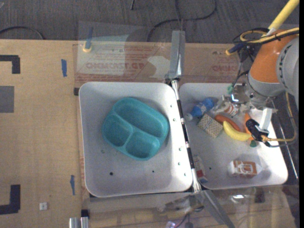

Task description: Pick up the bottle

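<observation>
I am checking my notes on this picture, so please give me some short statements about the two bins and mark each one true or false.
1. The teal divided tray lies in the left bin. True.
2. The banana lies in the left bin. False: it lies in the right bin.
3. The blue bottle lies near the right bin's upper left corner. True.
4. The teal tray has one compartment. False: it has three.
5. The arm is above the right bin. True.

Teal divided tray (pixel 136 128) in left bin (pixel 90 141); banana (pixel 236 130), small carton (pixel 244 167) in right bin (pixel 280 172).
</observation>
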`<act>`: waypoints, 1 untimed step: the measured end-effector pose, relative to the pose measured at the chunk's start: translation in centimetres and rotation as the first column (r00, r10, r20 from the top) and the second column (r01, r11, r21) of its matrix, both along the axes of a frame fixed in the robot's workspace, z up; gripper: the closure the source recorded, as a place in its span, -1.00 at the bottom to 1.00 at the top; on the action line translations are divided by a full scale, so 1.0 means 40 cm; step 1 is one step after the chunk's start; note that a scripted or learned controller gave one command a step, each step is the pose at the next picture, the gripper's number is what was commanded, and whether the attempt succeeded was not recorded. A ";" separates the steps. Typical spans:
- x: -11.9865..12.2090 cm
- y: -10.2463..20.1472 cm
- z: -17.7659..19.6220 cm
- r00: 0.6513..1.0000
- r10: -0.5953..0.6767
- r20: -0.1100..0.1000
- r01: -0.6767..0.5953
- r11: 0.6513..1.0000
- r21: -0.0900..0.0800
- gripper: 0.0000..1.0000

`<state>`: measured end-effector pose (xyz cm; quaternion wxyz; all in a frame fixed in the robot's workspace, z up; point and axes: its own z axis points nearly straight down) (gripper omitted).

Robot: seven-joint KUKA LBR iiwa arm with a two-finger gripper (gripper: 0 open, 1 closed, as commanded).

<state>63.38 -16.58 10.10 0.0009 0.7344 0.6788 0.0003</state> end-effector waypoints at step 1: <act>0.075 0.141 -0.038 0.942 -0.337 -0.011 0.336 0.942 -0.007 -1.00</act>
